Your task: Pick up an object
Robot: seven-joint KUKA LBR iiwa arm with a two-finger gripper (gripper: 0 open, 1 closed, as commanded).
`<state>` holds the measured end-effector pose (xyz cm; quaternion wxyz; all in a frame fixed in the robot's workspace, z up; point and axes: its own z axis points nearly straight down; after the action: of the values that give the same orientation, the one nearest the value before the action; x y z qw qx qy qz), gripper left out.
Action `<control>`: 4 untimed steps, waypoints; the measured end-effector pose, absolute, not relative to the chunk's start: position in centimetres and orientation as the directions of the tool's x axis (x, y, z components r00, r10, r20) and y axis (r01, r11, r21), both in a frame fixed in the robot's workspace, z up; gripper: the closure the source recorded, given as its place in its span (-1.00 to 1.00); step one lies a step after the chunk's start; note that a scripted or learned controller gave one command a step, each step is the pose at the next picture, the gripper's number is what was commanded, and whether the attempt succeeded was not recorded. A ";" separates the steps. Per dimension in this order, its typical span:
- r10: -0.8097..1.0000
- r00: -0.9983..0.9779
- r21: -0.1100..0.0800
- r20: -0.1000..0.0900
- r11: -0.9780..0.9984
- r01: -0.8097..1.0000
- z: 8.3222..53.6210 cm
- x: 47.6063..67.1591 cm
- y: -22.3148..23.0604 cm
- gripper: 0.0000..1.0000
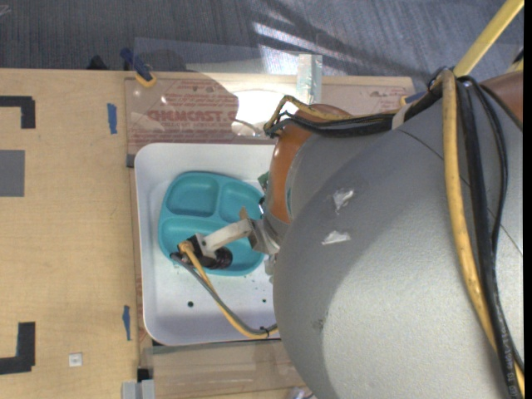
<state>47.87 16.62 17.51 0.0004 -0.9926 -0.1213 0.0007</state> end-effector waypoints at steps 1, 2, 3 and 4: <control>0.203 0.979 0.000 -0.004 -0.979 0.203 13.8 48.3 22.7 1.00; 0.590 0.808 -0.002 0.000 -0.808 0.590 20.5 47.9 22.6 1.00; 0.248 0.969 -0.008 0.008 -0.969 0.248 9.1 48.1 22.8 1.00; 0.730 0.683 0.000 0.003 -0.683 0.730 31.3 48.0 22.6 1.00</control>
<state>47.95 22.56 31.26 0.0005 -0.9175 -0.3978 -0.0012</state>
